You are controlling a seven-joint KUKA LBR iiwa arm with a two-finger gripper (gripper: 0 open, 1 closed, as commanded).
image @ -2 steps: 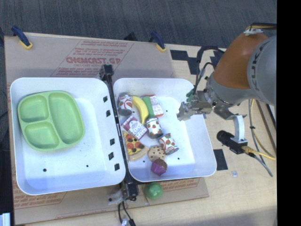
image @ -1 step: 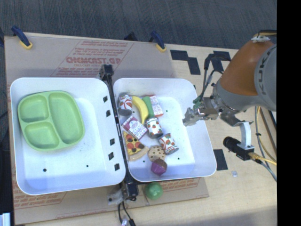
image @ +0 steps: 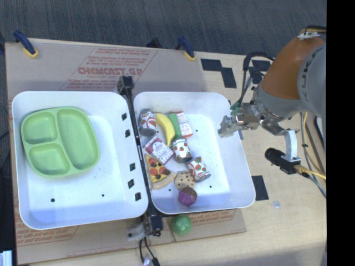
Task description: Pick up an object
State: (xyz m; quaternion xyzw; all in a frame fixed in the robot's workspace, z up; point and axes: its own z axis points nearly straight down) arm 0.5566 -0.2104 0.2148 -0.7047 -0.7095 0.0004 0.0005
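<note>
**Arm waits at the bin's edge, nothing lifted yet**

The grey arm's gripper (image: 228, 125) hangs over the outer rim of the right-hand bin (image: 236, 165), with nothing visible in its grasp; at this slant it is too small and blurred to tell whether it is released or clenched. The pick appears not yet begun: every candidate object lies in that bin, clustered against the wall it shares with the left-hand bin (image: 33, 204). The banana (image: 165, 127) sits near the top of the cluster, a small can (image: 181, 149) just below it, a pizza slice (image: 157, 171) and a cookie (image: 182, 179) lower down, and a purple cupcake (image: 187, 196) nearest the bin's front rim. What remains, by this reading, is the whole job: travel in, descend, close and lift.

Between the gripper and the cluster the bin floor is bare, giving open room for an approach. The tight spots are the shared wall behind the pile and the touching neighbours within it. A green tray (image: 58, 141) occupies the left-hand bin, and a green ball (image: 181, 224) rests outside, just past the right-hand bin's front rim.
</note>
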